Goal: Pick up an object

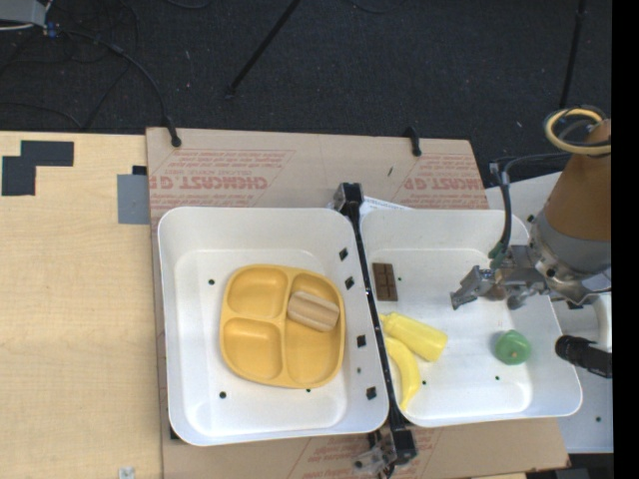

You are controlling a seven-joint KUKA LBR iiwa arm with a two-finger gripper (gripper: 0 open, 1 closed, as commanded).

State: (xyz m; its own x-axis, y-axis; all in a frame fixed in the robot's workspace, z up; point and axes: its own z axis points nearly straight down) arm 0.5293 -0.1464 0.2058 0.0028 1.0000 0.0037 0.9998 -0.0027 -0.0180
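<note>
A green object (512,346) lies near the right bin's (454,415) right edge. The gripper (469,294) hangs just above and left of it, apart from it; whether its jaws are wide or narrow cannot be told. Yellow pieces (411,347) lie along that bin's left edge. The left bin (190,267) holds a yellow divided plate (262,332) bearing a tan block (314,310).

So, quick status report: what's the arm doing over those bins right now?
Gripper over right bin, holding nothing. Green object close by, untouched. Yellow pieces and brown block lie left of it.
</note>
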